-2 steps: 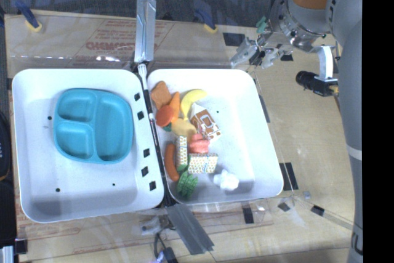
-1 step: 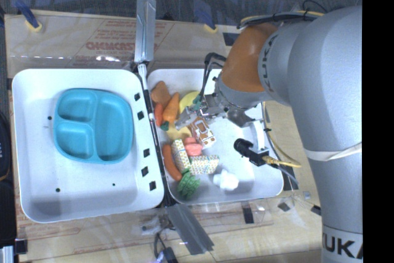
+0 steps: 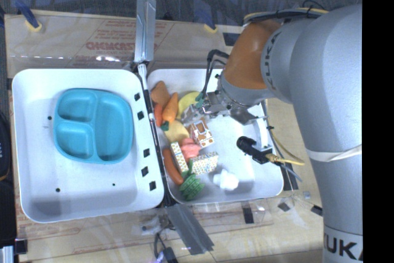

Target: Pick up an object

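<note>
The right bin [image 3: 271, 185] holds a pile of toy food along its left side: an orange carrot [image 3: 170, 106], a yellow piece [image 3: 188, 99], a pale yellow piece [image 3: 177, 130], a brown-and-white box [image 3: 202, 133], a pink piece [image 3: 190, 149], a speckled block [image 3: 205, 163], a green item [image 3: 191, 186] and a white cup-like item [image 3: 226, 180]. My gripper [image 3: 202, 109] reaches down from the orange-banded wrist [image 3: 249, 61] into the upper part of the pile, close to the yellow piece and the box. How its fingers stand is unclear.
The left bin [image 3: 24, 132] carries a blue divided tray [image 3: 93, 125]. A metal divider bar [image 3: 144, 28] stands between the bins at the back. The grey arm [image 3: 320, 83] covers the right bin's right side. A black part [image 3: 252, 148] sticks out over the bin floor.
</note>
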Tool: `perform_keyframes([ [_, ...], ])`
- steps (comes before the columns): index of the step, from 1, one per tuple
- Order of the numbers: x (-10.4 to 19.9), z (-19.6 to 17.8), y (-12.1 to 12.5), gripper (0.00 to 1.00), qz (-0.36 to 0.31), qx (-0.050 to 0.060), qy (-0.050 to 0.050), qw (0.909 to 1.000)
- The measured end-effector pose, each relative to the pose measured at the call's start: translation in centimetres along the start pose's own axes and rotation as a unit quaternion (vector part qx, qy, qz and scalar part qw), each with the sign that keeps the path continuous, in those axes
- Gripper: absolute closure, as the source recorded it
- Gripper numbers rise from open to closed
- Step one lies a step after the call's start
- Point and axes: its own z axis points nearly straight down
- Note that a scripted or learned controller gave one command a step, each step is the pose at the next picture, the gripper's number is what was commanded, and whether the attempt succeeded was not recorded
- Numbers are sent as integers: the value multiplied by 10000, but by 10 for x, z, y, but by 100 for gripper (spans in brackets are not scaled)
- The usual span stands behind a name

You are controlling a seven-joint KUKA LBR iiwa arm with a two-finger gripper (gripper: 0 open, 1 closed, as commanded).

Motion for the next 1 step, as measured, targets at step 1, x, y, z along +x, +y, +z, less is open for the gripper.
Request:
perform_keyframes([
  [1, -14, -104, 34, 100, 456, -37, 2, 9990],
])
